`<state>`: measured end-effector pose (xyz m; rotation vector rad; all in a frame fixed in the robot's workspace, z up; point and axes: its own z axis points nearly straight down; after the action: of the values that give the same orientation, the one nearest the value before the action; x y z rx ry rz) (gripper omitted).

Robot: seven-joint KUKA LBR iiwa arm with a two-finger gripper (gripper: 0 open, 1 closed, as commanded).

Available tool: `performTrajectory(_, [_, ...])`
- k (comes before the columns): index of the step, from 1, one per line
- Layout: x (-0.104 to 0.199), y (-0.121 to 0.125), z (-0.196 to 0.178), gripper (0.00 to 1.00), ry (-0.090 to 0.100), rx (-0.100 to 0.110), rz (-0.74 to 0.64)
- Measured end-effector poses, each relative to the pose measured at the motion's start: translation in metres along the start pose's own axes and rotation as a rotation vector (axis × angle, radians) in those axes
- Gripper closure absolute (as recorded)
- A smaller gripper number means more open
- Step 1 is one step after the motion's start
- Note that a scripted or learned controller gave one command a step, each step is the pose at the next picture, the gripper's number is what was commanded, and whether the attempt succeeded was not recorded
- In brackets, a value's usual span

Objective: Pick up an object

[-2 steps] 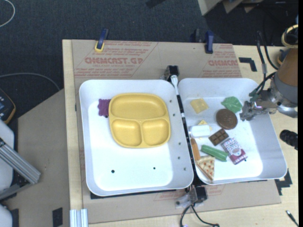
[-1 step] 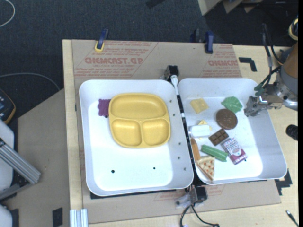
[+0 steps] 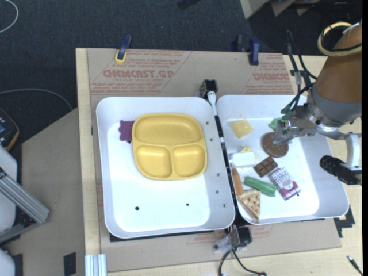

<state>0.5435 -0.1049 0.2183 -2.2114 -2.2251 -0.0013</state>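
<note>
Beneath end effector [image 3: 283, 132], round brown cookie [image 3: 275, 146]

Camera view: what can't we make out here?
- Claw: small and dark above the brown round object; finger state and any contact can't be judged.
- Purple object: partly hidden behind the yellow divided tray in the left bin.
- Red-and-white packet: print too small to read.
- Arm: cut off by the right edge.

The divided plate [image 3: 169, 145] lies in the left bin [image 3: 115, 200]. A cookie [image 3: 275, 145], pizza slice [image 3: 250, 202] and other toy foods lie in the right bin [image 3: 322, 194].
</note>
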Motion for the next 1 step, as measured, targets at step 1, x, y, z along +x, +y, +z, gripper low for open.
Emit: performTrajectory(1, [0.0295,0.0002,0.0003,1.00,-0.001,0.000,0.002])
